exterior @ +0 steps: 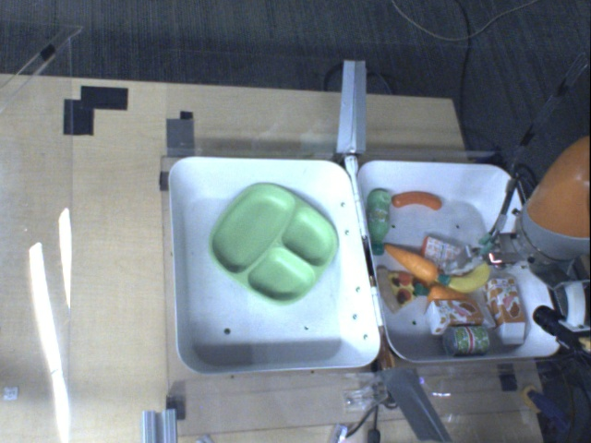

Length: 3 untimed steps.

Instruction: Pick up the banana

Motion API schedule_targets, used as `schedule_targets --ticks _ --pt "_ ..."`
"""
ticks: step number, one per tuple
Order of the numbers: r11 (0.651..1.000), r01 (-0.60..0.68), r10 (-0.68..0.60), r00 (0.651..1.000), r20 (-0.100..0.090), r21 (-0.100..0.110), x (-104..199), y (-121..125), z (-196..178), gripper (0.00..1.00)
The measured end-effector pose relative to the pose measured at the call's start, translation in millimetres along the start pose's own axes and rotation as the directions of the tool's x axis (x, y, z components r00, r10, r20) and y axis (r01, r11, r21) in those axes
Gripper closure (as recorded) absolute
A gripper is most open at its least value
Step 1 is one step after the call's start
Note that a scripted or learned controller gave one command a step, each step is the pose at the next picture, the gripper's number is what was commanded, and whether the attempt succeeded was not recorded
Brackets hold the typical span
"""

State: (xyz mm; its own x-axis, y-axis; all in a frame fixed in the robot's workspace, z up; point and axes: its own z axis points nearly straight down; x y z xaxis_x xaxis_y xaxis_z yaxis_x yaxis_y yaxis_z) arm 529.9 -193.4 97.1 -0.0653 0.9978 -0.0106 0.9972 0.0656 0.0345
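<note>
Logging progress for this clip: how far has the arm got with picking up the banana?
Done: the arm has reached in over the right bin, and its gripper sits just above the banana. In hand: closing in on the fruit; a grasp cannot be confirmed. Left: the banana lies in the bin among the carrot and packets, so gripping and lifting remain.

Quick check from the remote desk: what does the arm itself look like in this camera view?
The arm enters from the right: a rounded orange band above a grey wrist section. Below it sit dark, black-looking parts near the right bin's edge. Thin dark cables run behind.
</note>
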Motion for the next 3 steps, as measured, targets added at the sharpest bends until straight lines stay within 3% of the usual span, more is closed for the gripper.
schedule_targets --ticks 1,2,3 --pt "1.0 0.001 -0.001 1.0 -0.002 -0.005 1 3 -12 1.0" --pt "1.0 0.001 -0.001 1.0 -0.002 -0.004 1 3 -12 0.0" --pt "1.0 -0.016 0.016 1.0 0.001 0.006 1 -34 3 0.0"
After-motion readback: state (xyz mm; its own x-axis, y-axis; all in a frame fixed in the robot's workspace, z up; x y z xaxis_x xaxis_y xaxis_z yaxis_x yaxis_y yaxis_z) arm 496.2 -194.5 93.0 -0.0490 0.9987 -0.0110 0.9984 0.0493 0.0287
